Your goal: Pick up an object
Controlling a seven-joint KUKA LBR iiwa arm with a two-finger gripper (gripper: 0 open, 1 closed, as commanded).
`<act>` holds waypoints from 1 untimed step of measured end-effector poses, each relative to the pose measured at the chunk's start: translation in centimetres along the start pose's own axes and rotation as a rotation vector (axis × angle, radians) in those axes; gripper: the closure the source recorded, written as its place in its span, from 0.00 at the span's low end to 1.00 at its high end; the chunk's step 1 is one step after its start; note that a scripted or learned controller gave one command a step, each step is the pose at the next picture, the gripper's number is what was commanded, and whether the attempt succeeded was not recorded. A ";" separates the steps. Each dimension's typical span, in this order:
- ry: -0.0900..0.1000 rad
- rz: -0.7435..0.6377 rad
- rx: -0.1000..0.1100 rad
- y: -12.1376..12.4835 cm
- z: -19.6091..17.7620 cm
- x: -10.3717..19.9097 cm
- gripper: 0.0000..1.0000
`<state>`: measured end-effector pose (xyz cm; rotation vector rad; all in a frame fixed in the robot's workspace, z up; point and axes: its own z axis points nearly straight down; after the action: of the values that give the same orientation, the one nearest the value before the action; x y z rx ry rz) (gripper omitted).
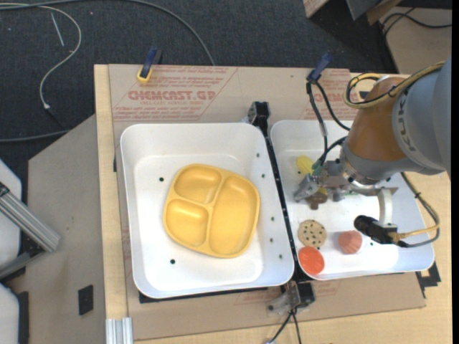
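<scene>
The right bin (401, 264) holds several small objects. A yellow piece (305, 165) lies near its back left, partly behind the gripper. A small brown lump (314, 203) sits just below the gripper. A round speckled cookie (311, 231) lies in front of that, with an orange disc (311, 261) at the front rim. A pinkish-red piece (350, 242) rests to the cookie's right. My gripper (318, 188) hangs low over the bin's left part, directly above the brown lump and beside the yellow piece. Whether it touches either is unclear.
The left bin (136, 163) holds a yellow divided plate (212, 209) in its middle. The grey arm with its orange band (380, 124) covers the right bin's back right. Black cables (323, 113) run along the bin's back, and a black fitting (373, 228) hangs by the pinkish-red piece.
</scene>
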<state>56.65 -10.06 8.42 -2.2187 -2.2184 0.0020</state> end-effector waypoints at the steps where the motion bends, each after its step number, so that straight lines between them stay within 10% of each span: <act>1: 0.000 0.001 -0.003 0.1 -1.2 0.0 1.00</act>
<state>56.73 -10.05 9.58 -2.2212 -2.2195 -0.0015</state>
